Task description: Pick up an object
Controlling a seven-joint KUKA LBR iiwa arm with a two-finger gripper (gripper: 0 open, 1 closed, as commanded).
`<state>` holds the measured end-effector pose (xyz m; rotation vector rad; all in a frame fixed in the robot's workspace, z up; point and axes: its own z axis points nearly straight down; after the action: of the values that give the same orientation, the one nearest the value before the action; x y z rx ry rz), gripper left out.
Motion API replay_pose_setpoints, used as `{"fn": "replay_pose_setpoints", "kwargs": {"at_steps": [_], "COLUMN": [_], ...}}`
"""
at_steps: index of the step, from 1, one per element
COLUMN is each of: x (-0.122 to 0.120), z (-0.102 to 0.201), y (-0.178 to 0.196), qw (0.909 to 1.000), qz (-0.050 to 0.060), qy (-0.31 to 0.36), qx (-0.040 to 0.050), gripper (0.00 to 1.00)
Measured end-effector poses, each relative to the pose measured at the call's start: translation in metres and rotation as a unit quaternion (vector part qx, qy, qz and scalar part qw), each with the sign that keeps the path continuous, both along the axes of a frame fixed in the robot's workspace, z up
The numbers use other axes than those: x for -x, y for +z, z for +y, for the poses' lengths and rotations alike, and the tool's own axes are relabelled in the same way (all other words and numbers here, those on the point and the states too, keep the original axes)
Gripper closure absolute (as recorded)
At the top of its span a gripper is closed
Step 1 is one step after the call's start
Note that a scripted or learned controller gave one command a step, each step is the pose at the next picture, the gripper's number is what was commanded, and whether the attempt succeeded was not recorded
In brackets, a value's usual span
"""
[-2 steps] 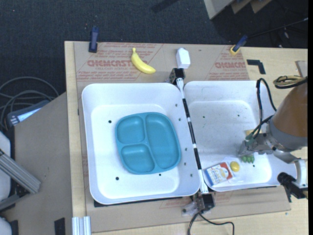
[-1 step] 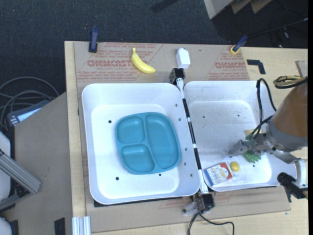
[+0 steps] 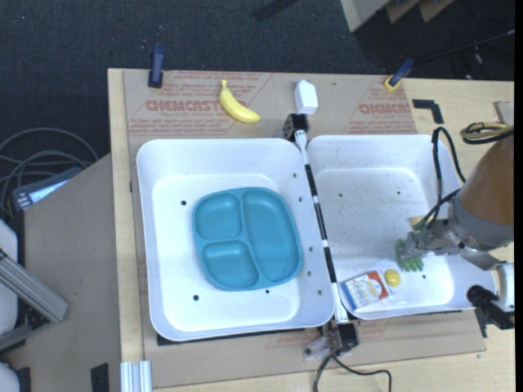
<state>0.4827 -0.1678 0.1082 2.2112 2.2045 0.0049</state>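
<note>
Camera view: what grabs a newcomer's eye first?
The blue divided tray lying flat in the middle of the left bin stands out most. Next, the yellow banana on the bench beyond that bin. In the right bin, the gripper sits by a green object, with a small packet nearer the front.

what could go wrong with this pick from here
1. The gripper is low in the right bin at a small green object; it is small and may slip out.
2. The yellow piece and the packet lie close by and could get knocked.
</note>
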Motion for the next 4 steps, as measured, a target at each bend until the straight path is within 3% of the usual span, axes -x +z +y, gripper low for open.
{"fn": "replay_pose_setpoints", "kwargs": {"at_steps": [1,2,3,4], "x": [0.000,0.000,0.000,0.004], "z": [0.000,0.000,0.000,0.003], "y": [0.000,0.010,0.010,-0.024], "qw": [1.0000,1.0000,1.0000,0.9999], "qz": [0.000,-0.001,-0.001,0.008], "qy": [0.000,0.000,0.000,0.001], "qx": [-0.0001,0.0005,0.0005,-0.0062], "gripper": [0.00,1.00,0.00,0.00]}}
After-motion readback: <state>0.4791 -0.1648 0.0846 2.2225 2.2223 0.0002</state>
